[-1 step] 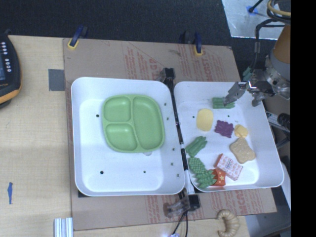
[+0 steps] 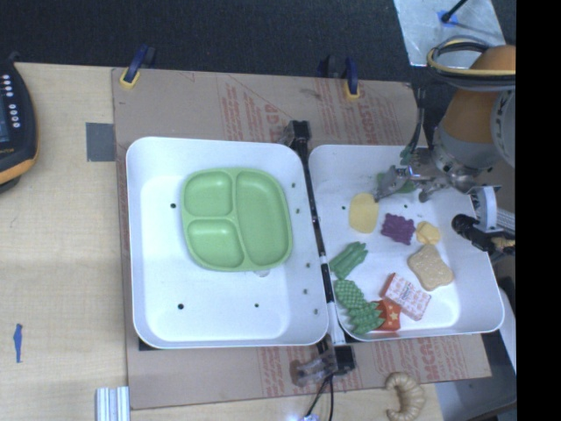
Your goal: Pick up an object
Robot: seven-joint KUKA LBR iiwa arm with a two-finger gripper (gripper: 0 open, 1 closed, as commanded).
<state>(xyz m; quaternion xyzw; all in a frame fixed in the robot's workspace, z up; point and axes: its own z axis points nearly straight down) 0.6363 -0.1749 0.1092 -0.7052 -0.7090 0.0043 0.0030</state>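
two shallow white bins are sitting side by side. the left white bin [image 2: 149, 235] is holding one pale green three-compartment plate [image 2: 237, 218]. the right white bin [image 2: 473, 314] is holding about eight toy foods, including one purple grape cluster [image 2: 398, 229] and one yellow lemon-shaped piece [image 2: 364, 212]. the two-finger gripper [image 2: 405, 182] is hovering at the bin's far edge; whether its jaws are open cannot be judged.

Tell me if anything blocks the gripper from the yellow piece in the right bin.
Nothing visible does. The gripper sits near the right bin's far edge, and the yellow piece lies just beside it toward the left, with bare white floor between. The purple piece lies off to one side.
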